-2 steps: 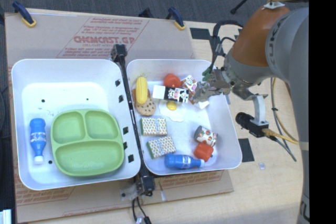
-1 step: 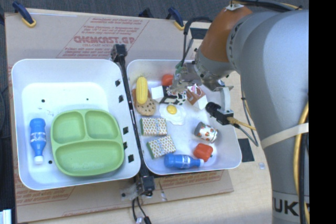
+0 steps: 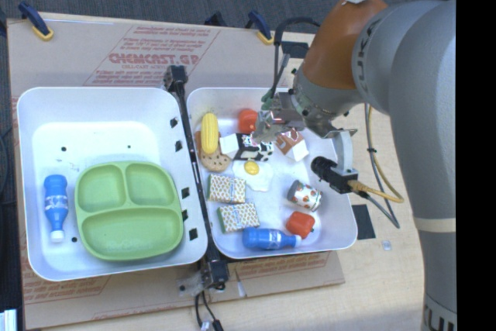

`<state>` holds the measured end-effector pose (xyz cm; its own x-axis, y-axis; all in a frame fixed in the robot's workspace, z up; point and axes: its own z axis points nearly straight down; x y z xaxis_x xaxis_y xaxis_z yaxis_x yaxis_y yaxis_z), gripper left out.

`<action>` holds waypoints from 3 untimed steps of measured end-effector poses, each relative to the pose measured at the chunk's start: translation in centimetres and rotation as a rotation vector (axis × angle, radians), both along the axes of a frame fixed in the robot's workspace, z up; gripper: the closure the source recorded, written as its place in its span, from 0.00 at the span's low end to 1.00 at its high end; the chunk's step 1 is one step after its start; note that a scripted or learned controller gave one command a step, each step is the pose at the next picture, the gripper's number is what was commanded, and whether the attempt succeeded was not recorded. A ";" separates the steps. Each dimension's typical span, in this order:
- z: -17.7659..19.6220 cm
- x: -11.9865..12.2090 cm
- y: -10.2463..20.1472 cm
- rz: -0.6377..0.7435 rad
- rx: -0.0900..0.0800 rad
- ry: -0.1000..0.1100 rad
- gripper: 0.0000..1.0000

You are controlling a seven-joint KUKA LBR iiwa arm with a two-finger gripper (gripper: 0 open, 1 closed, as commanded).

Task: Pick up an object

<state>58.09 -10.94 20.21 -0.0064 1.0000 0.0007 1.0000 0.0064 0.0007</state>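
Nearest, blue bottle (image 3: 269, 239) lies at right bin (image 3: 345, 232) front edge, beside red object (image 3: 301, 224). Gripper (image 3: 273, 122) hangs over crowded rear items: corn cob (image 3: 209, 132), cow toy (image 3: 255, 147), small carton (image 3: 291, 142). Jaw state cannot be determined. Left bin (image 3: 31, 120) holds green tray (image 3: 129, 210).

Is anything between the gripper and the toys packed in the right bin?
Nothing visible: the gripper sits low over the clutter, right beside the small red cup and black-and-white cow toy.

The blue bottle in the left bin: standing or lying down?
Lying down: the blue bottle shows its full length flat on the left bin floor beside the green plate.
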 end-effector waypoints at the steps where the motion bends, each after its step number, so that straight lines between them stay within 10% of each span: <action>1: 11.3 7.6 0.0 0.000 -0.002 -0.004 1.00; 2: 4.0 7.5 11.4 0.002 0.001 0.006 1.00; 3: 2.5 3.1 11.3 -0.001 -0.002 0.005 1.00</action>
<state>61.14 0.31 22.66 -0.0051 1.0000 -0.0010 1.0000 0.0051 -0.0043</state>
